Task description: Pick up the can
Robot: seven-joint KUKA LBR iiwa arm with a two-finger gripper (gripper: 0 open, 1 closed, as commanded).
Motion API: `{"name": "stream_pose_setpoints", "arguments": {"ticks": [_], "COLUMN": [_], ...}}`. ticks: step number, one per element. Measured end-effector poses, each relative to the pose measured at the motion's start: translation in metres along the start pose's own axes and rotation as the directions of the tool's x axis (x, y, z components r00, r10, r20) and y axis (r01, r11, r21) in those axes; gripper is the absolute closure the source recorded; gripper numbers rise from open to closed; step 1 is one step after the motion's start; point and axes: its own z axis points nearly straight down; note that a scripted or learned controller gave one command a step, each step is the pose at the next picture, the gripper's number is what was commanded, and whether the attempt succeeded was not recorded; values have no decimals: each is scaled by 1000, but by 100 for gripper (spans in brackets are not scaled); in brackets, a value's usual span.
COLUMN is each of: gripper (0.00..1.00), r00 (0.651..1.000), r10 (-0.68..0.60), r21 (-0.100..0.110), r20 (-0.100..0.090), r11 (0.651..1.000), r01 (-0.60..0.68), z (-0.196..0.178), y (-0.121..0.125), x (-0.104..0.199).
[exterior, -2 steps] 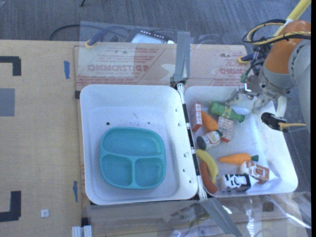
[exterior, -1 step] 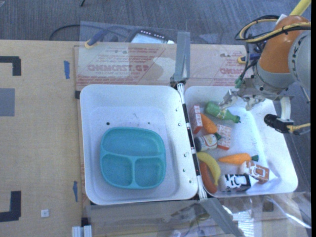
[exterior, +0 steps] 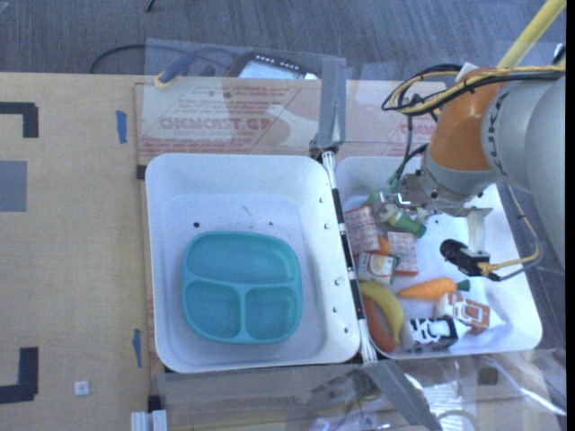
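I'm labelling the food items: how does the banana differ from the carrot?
The banana is yellow and curved; the carrot is orange, straight and tapered, with a green end. The banana runs along the left wall of the right bin, while the carrot lies crosswise. Both lie in that bin.

Left bin (exterior: 166,187): white, shallow. Holds one teal plate (exterior: 241,287) with three compartments, lying flat toward 7 o'clock of the floor.

Right bin (exterior: 528,329): white, shallow.
- Banana (exterior: 388,305) at 7 o'clock, near the left wall.
- Carrot (exterior: 429,287) just beside it, toward centre.
- Black-and-white box (exterior: 433,330) at 6 o'clock.
- Small carton (exterior: 470,312) at 5 o'clock.
- Red-and-white packet (exterior: 364,232) at 9 o'clock.

Bench (exterior: 63,241): tan, with a strip of blue tape (exterior: 121,126) at 11 o'clock of the left bin.
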Motion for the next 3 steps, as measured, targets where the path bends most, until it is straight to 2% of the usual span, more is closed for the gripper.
{"name": "stream_pose_setpoints", "arguments": {"ticks": [1,2,3], "gripper": [100,100,0], "r00": [1000,1000,1000], "r10": [5,12,12], "r21": [-6,15,5], "r20": [-2,-3,-2], "r11": [1000,1000,1000], "r01": [-5,-12,-12], "z": [-12,-96,-99], "y": [2,42,44], "x": [-1,64,64]}}
